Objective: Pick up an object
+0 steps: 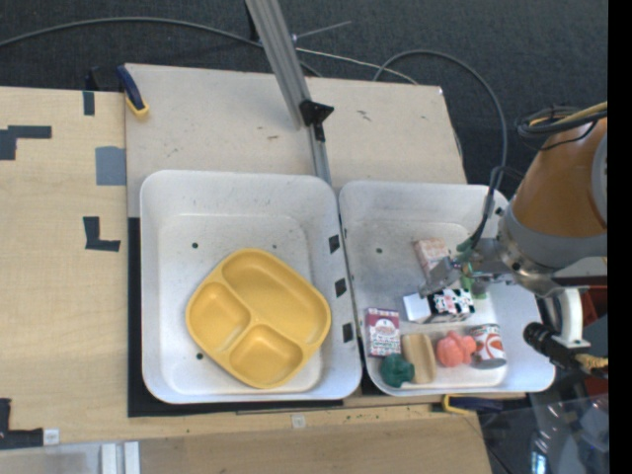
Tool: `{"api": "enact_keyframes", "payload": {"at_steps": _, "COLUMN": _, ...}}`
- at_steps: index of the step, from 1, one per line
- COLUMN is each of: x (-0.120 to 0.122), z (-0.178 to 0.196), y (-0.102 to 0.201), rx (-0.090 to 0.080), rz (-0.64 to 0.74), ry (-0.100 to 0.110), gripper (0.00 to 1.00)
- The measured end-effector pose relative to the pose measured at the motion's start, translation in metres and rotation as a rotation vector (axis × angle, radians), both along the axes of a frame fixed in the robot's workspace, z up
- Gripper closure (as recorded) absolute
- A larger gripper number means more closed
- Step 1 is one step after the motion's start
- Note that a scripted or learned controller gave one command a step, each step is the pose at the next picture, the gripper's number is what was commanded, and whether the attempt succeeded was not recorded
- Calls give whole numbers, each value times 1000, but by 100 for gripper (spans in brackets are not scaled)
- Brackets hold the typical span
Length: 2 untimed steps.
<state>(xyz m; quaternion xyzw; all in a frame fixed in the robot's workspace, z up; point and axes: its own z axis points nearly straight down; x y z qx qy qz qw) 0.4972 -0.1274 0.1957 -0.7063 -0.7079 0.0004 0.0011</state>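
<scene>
Robot claw (456,276) hovers over crowded right bin (385,215).
Black-and-white box (452,303) lies just beneath; claw's state cannot be told.

The arm (558,191) comes in from the right side of the camera view, its broad orange band uppermost and the grey wrist section just below and left of it. From the wrist the arm tapers down and leftward to the gripper (446,286), which is the lowest and leftmost part of the robot. The gripper is dark, small in the view and partly blurred, so how its fingers stand cannot be told. A thin dark cable runs upward from just right of the gripper.
</scene>
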Motion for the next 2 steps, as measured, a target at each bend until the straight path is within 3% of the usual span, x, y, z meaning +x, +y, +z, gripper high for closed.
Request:
{"api": "enact_keyframes", "payload": {"at_steps": 1, "x": 0, "z": 0, "y": 0, "rx": 0, "rz": -1, "ry": 0, "gripper": 0}}
{"api": "enact_keyframes", "payload": {"at_steps": 2, "x": 4, "z": -45, "y": 4, "rx": 0, "rz": -1, "ry": 5, "gripper": 0}}
